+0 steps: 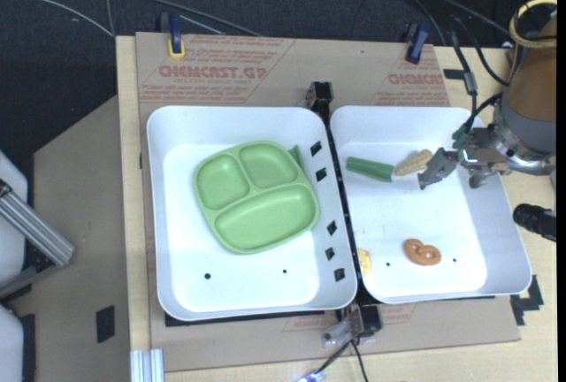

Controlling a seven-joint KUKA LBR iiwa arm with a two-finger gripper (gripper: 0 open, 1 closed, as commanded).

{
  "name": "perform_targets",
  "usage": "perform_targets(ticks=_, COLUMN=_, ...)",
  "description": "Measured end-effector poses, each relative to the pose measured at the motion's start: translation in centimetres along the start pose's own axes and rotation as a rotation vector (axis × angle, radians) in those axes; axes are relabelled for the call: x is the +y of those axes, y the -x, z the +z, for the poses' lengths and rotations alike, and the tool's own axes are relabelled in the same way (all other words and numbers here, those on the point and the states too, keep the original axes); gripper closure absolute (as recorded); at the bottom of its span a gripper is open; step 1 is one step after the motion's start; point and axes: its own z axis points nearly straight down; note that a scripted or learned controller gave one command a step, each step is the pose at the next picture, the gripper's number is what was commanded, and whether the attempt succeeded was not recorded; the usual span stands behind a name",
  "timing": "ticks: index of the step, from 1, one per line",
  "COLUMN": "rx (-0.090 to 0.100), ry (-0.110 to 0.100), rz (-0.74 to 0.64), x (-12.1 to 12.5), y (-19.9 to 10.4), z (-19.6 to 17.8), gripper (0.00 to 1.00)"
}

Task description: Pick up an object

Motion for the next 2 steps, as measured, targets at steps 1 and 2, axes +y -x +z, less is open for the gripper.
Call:
perform_targets(ticks=1, rx=0.0, ry=0.0, rz=0.0, x=-0.1, y=0.2, z=4.3, gripper=0.0)
perform_targets(ticks=2, rx=0.001, ry=-0.002, rz=0.0, x=-0.4, y=0.6, z=10.5, gripper=0.0)
